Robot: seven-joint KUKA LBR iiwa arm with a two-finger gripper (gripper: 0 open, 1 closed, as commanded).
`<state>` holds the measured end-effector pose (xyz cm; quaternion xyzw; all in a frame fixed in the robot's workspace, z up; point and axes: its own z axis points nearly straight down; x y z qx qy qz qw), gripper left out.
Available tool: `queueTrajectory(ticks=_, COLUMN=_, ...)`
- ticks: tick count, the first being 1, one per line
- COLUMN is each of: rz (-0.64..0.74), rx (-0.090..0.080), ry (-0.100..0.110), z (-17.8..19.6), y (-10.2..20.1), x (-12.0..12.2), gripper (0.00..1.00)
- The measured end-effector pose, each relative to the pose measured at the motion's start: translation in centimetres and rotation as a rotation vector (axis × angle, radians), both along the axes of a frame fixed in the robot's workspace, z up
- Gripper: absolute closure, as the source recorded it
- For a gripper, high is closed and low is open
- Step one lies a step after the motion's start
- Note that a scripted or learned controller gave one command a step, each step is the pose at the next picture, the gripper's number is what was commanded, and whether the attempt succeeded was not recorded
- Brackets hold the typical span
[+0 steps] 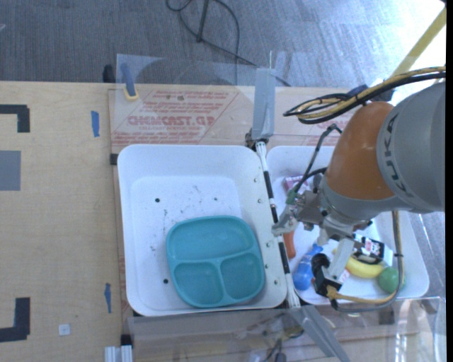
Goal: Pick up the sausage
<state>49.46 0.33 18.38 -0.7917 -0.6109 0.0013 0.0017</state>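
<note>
tool (310,225) over right bin (419,281) | grip: cannot tell | teal tray (212,260) in left bin (180,173)

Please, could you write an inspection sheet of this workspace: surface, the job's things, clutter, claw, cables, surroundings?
Surface: wooden bench with a left bin and a right bin, both white.
Job's things: a red-orange stick by the right bin's left wall may be the sausage; not certain.
Clutter: teal plate in the left bin; banana, green ball, blue thing and pink thing in the right bin.
Grippers: claw over the right bin's left side, close to the stick, mostly hidden under the wrist.
Cables: black and yellow cables on the arm; black cable on the floor.
Surroundings: grey floor; clear printed sheet; blue tape.
</note>
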Motion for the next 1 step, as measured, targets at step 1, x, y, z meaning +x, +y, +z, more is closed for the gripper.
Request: queueTrajectory(ticks=1, rz=0.091, rx=0.000, ry=-0.002, z=0.02, y=-7.57, x=-1.56, gripper=0.00)
